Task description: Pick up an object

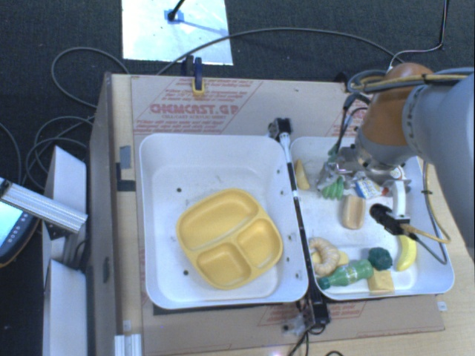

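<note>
Arm (427, 113): reaches in from the right, bent down over the top of the right bin (438, 273), wrist tilted toward the divider.
Left bin (159, 199): holds a yellow tray (228, 237) with three sections.
Right bin: crowded with toy food, including a green bottle (347, 274), a banana (406, 252) and a bread roll (352, 212).
Claw (335, 180): low, at a small green piece (333, 189); open or closed, I cannot tell.
Risk: pieces lie close together, so a grab may likely nudge neighbours or slip off.
</note>
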You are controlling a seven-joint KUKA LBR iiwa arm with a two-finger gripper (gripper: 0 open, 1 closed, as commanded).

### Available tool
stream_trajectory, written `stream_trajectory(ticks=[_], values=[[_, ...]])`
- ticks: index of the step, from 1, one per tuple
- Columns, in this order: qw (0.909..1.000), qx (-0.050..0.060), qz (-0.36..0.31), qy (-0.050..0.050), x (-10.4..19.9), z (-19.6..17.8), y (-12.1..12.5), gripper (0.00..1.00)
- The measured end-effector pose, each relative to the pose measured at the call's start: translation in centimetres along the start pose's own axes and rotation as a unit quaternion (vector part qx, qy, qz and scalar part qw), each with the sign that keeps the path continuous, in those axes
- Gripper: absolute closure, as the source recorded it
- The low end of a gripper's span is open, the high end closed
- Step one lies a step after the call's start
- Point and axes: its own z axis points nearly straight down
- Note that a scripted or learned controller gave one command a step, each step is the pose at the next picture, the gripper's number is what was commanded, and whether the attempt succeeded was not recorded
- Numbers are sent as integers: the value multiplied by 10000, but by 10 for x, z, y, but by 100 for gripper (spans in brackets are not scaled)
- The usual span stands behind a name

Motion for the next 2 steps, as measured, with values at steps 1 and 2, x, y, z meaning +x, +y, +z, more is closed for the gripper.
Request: stream_trajectory(ticks=[1,2], values=[[10000,-4,-9,7,66,-90,-9,100],[10000,11,-10,6,80,-125,-44,100]])
